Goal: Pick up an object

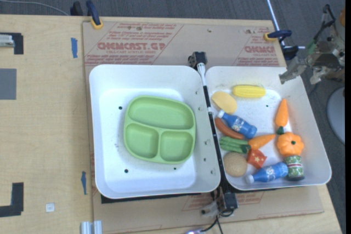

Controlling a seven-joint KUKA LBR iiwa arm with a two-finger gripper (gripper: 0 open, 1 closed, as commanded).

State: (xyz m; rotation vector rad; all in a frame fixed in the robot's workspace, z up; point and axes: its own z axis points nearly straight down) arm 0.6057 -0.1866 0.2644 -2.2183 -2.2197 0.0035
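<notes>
The right bin (pixel 315 134) holds several toy foods: a yellow corn cob (pixel 249 91), a pale yellow lemon (pixel 224 101), a blue bottle (pixel 239 124), an orange carrot (pixel 282 113), a pumpkin (pixel 289 144), a red block (pixel 256 158), a tan potato (pixel 235 164), a second blue bottle (pixel 269 173) and a small green can (pixel 295 167). My gripper (pixel 307 66) hangs at the far right, above and just outside that bin's back right corner, apart from all the toys. Nothing shows in its grasp.
The left bin (pixel 104 118) carries a green divided plate (pixel 159 129). A red sausage (pixel 226 129), green beans (pixel 235 145) and a small carrot (pixel 261 141) crowd the right bin's middle. Clamps (pixel 277 35) hold the cardboard at the back edge.
</notes>
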